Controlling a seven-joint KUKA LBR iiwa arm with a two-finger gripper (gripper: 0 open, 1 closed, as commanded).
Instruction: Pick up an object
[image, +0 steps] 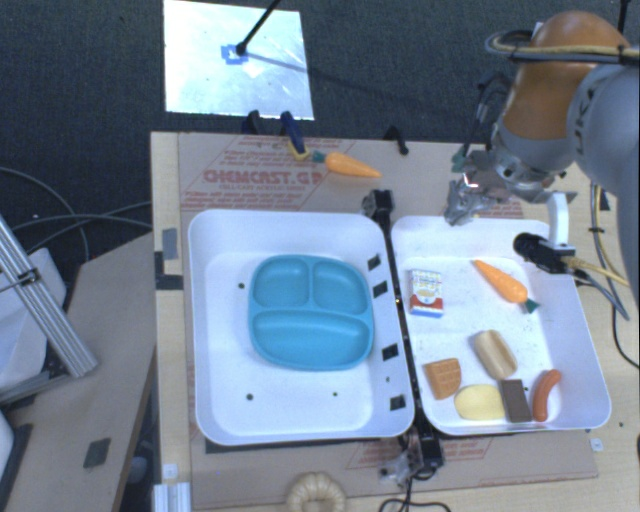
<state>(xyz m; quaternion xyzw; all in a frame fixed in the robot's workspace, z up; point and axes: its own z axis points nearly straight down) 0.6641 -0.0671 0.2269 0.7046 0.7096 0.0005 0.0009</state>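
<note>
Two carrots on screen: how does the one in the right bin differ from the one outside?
The carrot in the right bin lies on white plastic, tip toward upper left. The carrot on the cardboard lies behind the left bin, tip pointing right. Both are orange with green stem ends, similar in size.

Arm (560, 90) bent down, pincer (462, 210) hanging low.

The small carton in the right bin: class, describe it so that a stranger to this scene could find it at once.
Start at the right bin, the one holding toy food. Along its left side, near the divider and level with the carrot, stands a small carton. It is the only boxy, printed item there: white with red and blue markings, while its neighbours are rounded and plain-coloured.
</note>
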